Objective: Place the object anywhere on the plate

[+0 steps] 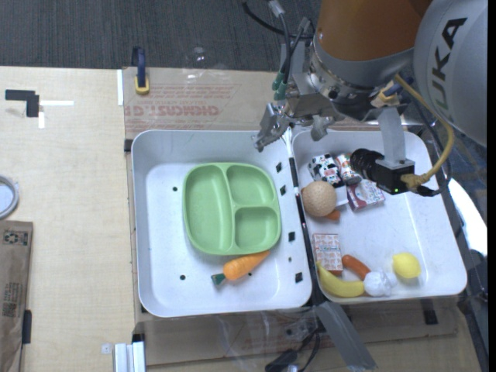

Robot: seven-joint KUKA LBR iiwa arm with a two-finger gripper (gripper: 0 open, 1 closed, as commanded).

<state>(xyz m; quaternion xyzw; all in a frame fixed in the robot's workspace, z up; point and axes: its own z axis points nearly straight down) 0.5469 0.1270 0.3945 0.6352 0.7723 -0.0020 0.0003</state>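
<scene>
A light green divided plate (231, 208) lies in the left bin (155, 231). An orange toy carrot (242, 266) rests on the bin floor against the plate's front edge. My gripper (293, 130) hangs over the back end of the wall between the two bins, above and behind the plate. Its fingers (267, 134) are spread open with nothing between them. The carrot lies well in front of the gripper, apart from it.
The right bin (434, 231) holds a brown ball (318, 198), a cow-patterned carton (329, 169), a red packet (364, 194), a small box (327, 250), a banana (341, 285), a white ball (377, 284) and a lemon (405, 266). A black camera unit (380, 169) hangs from the wrist.
</scene>
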